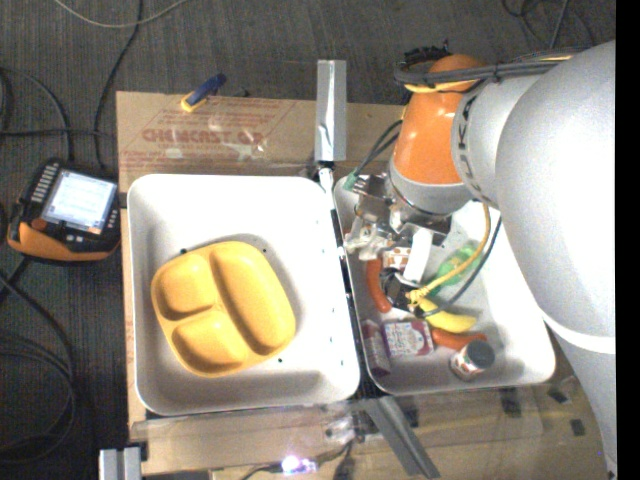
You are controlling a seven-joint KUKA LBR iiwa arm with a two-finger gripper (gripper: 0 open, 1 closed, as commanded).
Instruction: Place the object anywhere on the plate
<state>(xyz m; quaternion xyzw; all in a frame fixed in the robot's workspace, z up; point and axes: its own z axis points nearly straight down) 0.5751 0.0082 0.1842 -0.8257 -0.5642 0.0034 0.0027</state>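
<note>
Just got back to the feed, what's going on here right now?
The arm is reaching down into the right bin, its end effector low among the clutter there: a banana, a packet and other small items. The yellow plate sits in the left bin with nothing on it yet.

light: bright, even overhead | shadows: soft | glare: white bins [240, 193] | focus: slightly soft

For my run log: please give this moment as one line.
arm: over right bin | gripper: among objects | yellow plate: left bin
</note>
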